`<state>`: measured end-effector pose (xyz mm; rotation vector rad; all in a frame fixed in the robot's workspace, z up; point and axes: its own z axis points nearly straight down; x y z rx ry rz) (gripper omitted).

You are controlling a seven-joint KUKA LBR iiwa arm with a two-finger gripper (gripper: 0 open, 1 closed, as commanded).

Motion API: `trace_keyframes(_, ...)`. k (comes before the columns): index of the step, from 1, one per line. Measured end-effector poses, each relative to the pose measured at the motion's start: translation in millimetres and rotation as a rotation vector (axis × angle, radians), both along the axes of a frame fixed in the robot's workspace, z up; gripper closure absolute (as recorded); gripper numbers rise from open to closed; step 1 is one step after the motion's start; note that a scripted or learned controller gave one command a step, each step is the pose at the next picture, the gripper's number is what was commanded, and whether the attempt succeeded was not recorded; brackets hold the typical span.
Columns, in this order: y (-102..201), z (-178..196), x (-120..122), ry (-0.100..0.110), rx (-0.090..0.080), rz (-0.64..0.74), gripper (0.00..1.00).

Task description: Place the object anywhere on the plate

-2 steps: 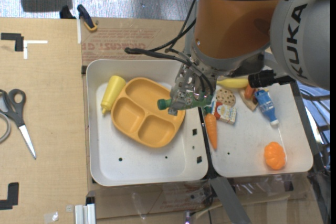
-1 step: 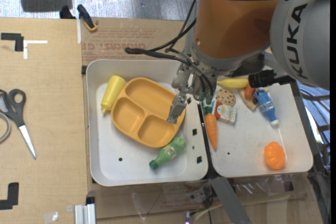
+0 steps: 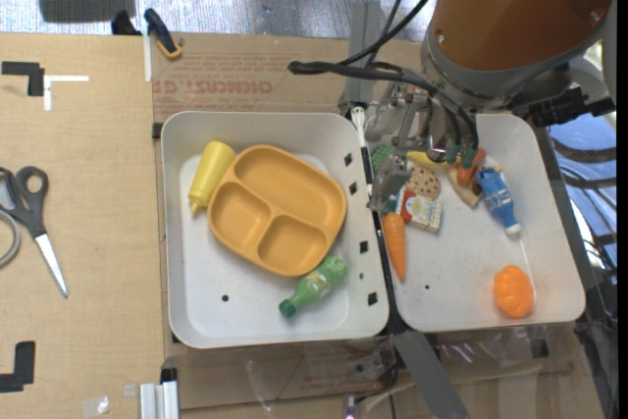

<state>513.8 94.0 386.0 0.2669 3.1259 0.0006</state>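
Orange plastic marks your target: the carrot lies in the right bin against its left wall, long axis running up and down the frame, tip toward the bottom. Your gripper sits just above its top end, among the cracker box and other toys. The plate waits to the left, in the left bin.

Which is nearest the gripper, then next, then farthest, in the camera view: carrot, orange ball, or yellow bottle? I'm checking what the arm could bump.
Measured from the gripper, at the right bin's left edge:
1. Carrot, just below it in the right bin.
2. Orange ball, lower right corner of the right bin.
3. Yellow bottle, far left in the left bin, beside the plate.
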Motion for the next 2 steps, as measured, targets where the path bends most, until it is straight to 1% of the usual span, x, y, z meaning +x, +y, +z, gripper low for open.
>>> trace_keyframes(1, -0.5, 9.2, 1.9, -0.003, 0.001, -0.004, 1.0)
trace_keyframes(2, 24.3, 63.8, -18.4, -0.001, -0.001, 0.448, 1.0)
